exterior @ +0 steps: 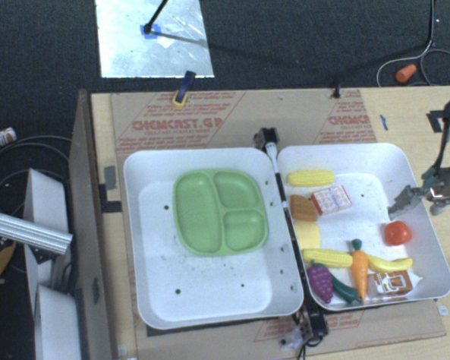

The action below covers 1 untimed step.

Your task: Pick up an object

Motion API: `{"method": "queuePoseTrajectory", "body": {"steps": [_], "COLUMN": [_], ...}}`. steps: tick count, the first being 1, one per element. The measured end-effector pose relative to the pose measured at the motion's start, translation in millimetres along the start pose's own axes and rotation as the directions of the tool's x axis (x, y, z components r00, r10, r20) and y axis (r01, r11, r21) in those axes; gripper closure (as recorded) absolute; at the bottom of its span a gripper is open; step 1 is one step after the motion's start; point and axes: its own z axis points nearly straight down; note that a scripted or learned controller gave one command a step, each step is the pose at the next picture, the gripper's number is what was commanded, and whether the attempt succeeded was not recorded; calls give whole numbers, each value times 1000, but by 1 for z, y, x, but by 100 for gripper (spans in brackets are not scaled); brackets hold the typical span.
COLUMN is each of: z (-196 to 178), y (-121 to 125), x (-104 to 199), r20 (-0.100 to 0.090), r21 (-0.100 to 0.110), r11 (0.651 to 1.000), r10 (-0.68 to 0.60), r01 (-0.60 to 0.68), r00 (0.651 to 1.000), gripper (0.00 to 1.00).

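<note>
Toys crowd the right bin [418, 173]: a corn cob [310, 178] at the top, a red-and-white carton [332, 199], a tomato [397, 233], a carrot [359, 267], a banana [390, 263] and a bunch of grapes [319, 278] lower down. The left bin [160, 293] carries a green divided plate [219, 212]. Both bins sit side by side on the table [228, 114].

We see the hand [403, 199] reaching in from the right, over the right bin's right rim, just above the tomato and apart from it. We cannot tell from this slant how the hand is set; nothing shows between its tips, so we count nothing as held.

We judge the step in hand to be the approach, before any grasp. The nearest candidate is the tomato, which lies a little apart from the other toys. The next move, as we read it, calls for centring over it and descending without nudging it toward the banana or the bin wall. A round, smooth toy may well roll away.
</note>
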Motion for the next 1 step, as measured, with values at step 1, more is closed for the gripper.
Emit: {"method": "queuePoseTrajectory", "body": {"steps": [1], "z": [72], "y": [22], "x": [-31], "r20": [0], "r21": [4], "r11": [1000], "r10": [3], "r01": [-3], "r00": [1000], "gripper": [0]}}
